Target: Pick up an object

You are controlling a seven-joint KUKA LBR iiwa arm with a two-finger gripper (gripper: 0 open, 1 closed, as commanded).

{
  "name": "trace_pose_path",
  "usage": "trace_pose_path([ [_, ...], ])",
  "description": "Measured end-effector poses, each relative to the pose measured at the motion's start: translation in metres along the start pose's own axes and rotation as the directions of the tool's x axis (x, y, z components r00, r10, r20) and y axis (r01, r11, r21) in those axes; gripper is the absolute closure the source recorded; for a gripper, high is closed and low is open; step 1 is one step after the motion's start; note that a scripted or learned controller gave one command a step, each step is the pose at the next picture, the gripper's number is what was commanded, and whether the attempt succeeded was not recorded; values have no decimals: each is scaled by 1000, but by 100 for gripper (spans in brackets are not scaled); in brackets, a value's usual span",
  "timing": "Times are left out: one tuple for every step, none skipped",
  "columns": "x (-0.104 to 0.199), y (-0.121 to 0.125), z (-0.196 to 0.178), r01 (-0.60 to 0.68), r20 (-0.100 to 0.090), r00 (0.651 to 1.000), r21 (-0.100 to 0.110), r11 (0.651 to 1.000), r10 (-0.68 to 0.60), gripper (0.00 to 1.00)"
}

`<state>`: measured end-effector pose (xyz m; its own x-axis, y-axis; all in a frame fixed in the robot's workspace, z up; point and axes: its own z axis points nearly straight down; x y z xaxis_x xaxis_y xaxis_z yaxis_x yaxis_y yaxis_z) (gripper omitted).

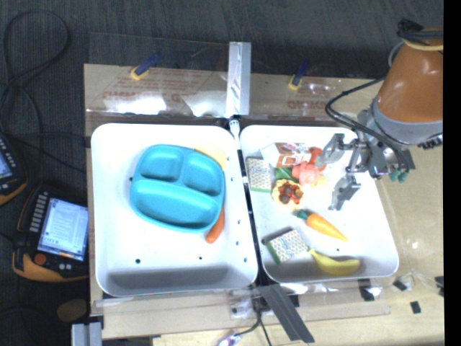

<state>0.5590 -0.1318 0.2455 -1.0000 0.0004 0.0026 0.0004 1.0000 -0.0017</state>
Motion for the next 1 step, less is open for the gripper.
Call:
trace_pose_path([
  [-14, -14, 151, -294, 1, 956, 0, 956, 294, 0],
])
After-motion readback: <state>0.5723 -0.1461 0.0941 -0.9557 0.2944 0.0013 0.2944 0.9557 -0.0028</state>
